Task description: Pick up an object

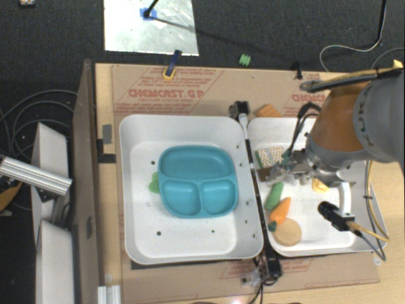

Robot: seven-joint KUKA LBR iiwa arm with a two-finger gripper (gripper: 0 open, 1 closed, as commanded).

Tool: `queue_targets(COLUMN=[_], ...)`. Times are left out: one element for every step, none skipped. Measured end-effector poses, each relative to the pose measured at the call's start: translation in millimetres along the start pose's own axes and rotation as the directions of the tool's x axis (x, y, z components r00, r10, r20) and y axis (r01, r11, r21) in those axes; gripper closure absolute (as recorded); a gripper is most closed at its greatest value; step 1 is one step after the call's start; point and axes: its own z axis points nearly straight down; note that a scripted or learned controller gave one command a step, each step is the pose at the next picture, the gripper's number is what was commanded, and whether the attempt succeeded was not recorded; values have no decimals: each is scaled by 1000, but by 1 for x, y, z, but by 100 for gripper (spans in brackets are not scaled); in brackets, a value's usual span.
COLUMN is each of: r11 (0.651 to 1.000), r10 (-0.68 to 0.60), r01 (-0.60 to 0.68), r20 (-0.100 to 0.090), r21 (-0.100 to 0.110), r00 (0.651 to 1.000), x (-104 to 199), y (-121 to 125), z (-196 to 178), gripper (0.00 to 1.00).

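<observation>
My gripper (273,171) hangs low over the left part of the right bin (316,244), on the grey arm with the orange band (338,122). Just below it lies a green vegetable-shaped piece (273,196), with an orange carrot (280,209) leaning against it and a round tan piece (288,232) in front. A white speckled item (269,153) lies just behind the gripper. A small yellow piece (321,185) peeks out under the wrist. I see nothing lifted off the bin floor.
The left bin (136,135) holds a blue divided plate (196,181), with a small green piece (154,182) at its left edge. An orange wedge (267,111) sits behind the right bin. The divider between the bins (252,176) runs close to the gripper's left.
</observation>
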Motion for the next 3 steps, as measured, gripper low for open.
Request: queue_targets(r11=[1000, 1000, 1000], r10=[2, 3, -3], r01=[-2, -3, 3], r20=[1, 1, 7], r21=[-7, -8, -21], r00=[1000, 1000, 1000], x=[-1, -9, -45], y=[-30, -72, 8], z=[27, 26, -2], gripper=[0, 0, 0])
